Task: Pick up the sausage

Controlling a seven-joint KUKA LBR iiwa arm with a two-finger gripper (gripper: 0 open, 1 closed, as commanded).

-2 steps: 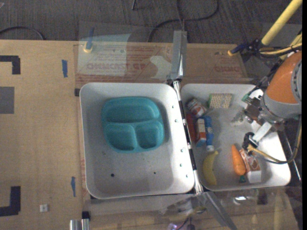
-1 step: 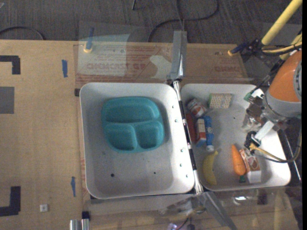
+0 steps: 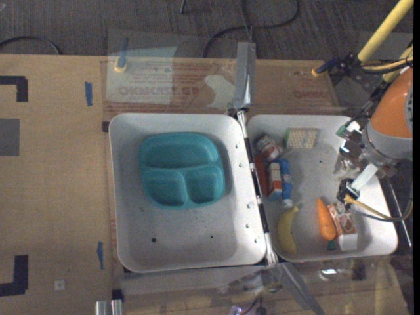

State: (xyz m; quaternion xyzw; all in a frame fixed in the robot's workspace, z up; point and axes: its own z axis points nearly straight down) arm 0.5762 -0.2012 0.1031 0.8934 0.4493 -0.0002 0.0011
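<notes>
The sausage (image 3: 261, 177) is lying in the right bin (image 3: 308, 254), tight along that bin's left wall. Its long axis is running from far to near, with the far end pointing toward a small red can (image 3: 268, 146) and the near end pointing toward a banana (image 3: 287, 230). A blue, white and red carton (image 3: 281, 180) is lying just beside the sausage on its right, roughly parallel to it, and is crowding that side.

Farther right in the same bin, a pale square waffle (image 3: 302, 137) is sitting near the far wall. A carrot (image 3: 325, 219) is lying near the near wall, with a small printed packet (image 3: 345, 220) just beside it.

The left bin (image 3: 125, 195) is holding a teal divided tray (image 3: 182, 169), which is sitting flat toward its far half.

The gripper (image 3: 351, 170) is hanging over the right side of the right bin, well apart from the sausage, with the carton and the carrot lying between them. Whether it is clenched or released cannot be told from this view, and nothing is showing in its grasp.
</notes>
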